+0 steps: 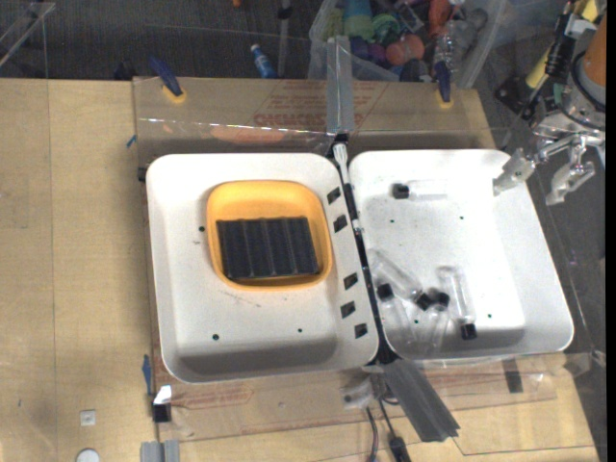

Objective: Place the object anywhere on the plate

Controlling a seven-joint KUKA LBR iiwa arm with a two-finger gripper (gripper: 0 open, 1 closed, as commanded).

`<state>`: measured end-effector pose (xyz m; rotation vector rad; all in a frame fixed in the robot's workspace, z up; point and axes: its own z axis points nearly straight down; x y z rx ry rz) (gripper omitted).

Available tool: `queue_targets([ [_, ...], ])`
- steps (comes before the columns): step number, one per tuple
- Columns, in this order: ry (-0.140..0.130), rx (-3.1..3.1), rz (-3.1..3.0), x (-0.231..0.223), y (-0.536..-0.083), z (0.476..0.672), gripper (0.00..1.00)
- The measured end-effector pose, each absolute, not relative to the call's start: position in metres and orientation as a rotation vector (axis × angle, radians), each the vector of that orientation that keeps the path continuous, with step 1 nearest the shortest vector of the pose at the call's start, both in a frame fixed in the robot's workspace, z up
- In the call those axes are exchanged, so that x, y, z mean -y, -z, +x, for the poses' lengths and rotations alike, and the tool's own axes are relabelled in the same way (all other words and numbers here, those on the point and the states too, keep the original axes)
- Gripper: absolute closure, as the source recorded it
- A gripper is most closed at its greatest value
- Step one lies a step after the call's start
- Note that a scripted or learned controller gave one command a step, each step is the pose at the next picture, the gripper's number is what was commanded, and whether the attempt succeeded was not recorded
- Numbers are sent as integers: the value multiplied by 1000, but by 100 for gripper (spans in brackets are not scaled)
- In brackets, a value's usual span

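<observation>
A dark ribbed block (267, 246) covers most of the yellow plate (223, 206); its rim lies bare

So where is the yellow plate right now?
The yellow plate sits in the left bin, near the divider, with a dark ridged block lying on it.

bench (67, 258): light wood | on it: left white bin (178, 335), right white bin (539, 287), touching side by side
</observation>
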<state>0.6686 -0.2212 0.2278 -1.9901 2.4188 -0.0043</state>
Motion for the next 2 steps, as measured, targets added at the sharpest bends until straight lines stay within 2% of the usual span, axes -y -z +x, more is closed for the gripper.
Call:
queue_targets([
  [2, 3, -1752, -2599, 213, -229, 668, 0],
])
